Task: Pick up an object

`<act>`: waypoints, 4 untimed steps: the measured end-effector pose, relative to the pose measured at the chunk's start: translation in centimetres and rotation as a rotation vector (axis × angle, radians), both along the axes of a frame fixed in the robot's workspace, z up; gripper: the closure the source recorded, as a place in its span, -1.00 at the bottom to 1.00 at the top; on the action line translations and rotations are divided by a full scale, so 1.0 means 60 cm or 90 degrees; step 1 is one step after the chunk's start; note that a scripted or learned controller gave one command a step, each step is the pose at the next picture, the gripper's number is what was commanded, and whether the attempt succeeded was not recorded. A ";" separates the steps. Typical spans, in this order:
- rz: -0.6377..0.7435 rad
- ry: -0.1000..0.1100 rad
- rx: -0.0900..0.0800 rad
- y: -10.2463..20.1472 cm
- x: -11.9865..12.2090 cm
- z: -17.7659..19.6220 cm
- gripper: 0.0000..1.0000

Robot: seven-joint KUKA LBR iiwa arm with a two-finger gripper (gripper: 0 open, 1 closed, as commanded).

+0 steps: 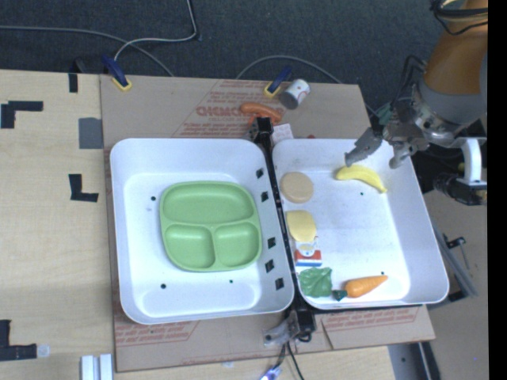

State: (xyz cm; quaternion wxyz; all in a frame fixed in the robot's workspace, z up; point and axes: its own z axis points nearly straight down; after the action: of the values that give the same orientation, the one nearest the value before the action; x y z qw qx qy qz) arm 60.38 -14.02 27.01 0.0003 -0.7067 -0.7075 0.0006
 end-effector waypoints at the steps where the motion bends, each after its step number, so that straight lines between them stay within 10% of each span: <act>1: -0.001 0.003 0.000 -0.140 0.105 -0.197 -1.00; 2: 0.001 -0.003 -0.002 -0.131 0.110 -0.305 -1.00; 3: 0.002 -0.004 -0.004 -0.131 0.111 -0.288 1.00; 4: 0.001 -0.002 0.001 -0.020 0.109 -0.114 1.00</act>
State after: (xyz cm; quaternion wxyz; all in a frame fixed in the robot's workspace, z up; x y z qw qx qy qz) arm 66.90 -15.19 20.19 -0.0003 -0.7062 -0.7080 -0.0006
